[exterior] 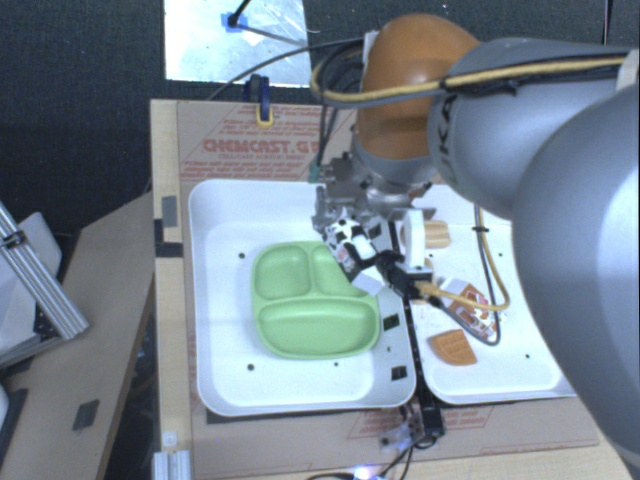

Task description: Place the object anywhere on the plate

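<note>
The object, possibly the orange piece [452, 347] near the right bin's [530, 373] front edge, lies well apart from the green plate [315, 308] in the left bin. The claw [352, 243] hovers at the plate's right rim, its state impossible to tell; a blind release risks missing.

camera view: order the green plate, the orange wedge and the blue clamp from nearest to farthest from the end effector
Measured from the end effector:
1. Green plate, in the left bin, its upper right corner just under the end effector.
2. Orange wedge, low in the right bin, to the lower right.
3. Blue clamp, on the cardboard beyond the bins, up and left.
</note>
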You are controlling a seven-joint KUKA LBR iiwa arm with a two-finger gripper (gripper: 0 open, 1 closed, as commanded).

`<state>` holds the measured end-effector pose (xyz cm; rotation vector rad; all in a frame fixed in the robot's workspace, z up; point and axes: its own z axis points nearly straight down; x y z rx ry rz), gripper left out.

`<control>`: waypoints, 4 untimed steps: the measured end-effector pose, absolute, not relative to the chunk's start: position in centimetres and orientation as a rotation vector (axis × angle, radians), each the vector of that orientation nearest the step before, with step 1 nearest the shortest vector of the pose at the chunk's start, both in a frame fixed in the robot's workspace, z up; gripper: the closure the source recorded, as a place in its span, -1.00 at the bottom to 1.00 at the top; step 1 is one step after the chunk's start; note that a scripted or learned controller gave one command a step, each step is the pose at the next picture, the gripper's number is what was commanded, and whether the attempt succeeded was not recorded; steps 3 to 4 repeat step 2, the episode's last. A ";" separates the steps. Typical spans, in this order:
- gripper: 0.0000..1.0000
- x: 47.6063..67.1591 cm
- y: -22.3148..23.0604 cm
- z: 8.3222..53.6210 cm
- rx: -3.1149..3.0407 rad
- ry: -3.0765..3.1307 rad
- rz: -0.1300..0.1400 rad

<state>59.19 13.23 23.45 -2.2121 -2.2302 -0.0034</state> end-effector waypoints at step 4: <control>-1.00 59.1 12.3 22.0 -2.221 -2.223 -0.001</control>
